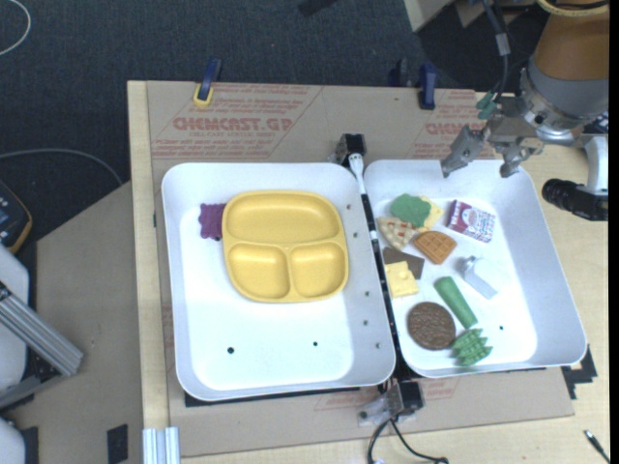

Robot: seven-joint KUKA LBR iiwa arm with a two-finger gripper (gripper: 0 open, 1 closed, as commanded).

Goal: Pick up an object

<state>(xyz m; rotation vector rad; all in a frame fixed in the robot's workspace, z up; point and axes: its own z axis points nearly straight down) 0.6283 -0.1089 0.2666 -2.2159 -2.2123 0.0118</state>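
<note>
Gripper (pixel 484 158) hangs over the right bin's (pixel 556 288) far rim, metal fingers spread apart, nothing between them. Below it lies a jumble of small plastic toy food: round brown patty (pixel 430 324), green cucumber-like stick (pixel 455 301), waffle square (pixel 435 246), possibly a milk carton (pixel 471 222). Left bin (pixel 193 346) holds a glossy yellow three-section tray (pixel 285 245).

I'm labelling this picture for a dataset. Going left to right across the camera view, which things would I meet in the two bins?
Purple piece → yellow divided tray → brown round patty → small carton.
</note>
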